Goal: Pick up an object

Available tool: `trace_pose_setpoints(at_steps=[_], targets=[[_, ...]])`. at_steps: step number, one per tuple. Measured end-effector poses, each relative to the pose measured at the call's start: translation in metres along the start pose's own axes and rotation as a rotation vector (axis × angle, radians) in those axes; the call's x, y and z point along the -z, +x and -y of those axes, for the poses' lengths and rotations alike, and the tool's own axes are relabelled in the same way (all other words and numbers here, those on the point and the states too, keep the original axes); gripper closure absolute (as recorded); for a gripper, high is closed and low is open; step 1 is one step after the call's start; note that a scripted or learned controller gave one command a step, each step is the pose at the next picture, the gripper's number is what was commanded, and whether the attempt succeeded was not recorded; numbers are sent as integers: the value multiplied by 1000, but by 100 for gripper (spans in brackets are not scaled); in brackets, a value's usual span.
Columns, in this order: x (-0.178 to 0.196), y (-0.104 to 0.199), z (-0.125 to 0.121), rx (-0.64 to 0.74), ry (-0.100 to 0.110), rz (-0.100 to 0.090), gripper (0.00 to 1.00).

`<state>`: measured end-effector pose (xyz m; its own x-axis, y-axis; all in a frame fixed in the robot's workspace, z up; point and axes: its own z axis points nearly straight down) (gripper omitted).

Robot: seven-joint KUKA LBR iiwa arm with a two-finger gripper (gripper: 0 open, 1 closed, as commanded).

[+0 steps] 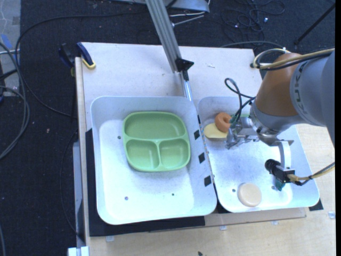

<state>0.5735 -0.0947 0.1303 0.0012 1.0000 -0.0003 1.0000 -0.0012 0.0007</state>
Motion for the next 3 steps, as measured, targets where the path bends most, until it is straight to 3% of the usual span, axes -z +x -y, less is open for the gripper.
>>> trace_pose_setpoints(at_steps=[3], targets=[[136, 1, -3, 5, -5, 1, 100]])
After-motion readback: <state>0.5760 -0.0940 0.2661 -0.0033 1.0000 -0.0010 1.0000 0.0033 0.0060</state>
